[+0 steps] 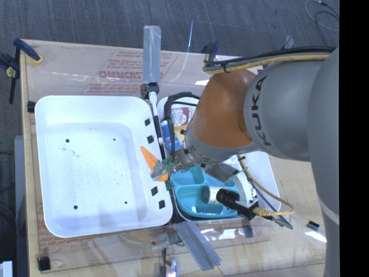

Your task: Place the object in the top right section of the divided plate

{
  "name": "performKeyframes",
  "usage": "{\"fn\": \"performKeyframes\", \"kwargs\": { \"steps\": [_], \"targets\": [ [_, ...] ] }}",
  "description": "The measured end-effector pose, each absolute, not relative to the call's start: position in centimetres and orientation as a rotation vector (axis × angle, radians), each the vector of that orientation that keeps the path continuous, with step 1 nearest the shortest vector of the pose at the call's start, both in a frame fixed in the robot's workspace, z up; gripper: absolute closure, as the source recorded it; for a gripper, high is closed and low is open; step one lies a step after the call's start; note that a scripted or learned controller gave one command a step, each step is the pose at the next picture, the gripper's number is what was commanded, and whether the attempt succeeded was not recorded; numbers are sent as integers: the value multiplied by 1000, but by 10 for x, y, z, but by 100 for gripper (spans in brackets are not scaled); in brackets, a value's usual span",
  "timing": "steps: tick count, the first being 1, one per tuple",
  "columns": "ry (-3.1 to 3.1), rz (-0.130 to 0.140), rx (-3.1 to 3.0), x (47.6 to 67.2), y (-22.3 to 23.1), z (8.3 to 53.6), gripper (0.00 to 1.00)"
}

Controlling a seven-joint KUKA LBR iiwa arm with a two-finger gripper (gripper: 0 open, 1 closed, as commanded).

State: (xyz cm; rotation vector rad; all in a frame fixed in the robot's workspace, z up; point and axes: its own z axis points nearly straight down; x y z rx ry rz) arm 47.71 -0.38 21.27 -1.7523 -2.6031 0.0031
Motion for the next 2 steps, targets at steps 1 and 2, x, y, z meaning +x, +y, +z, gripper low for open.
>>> {"fn": "performKeyframes", "kwargs": {
  "steps": [1, 2],
  "targets": [
    [-2839, 2, -1342, 482, 19, 213, 100],
    [-2861, 3, -1294, 588, 49, 233, 100]
  ]
}}
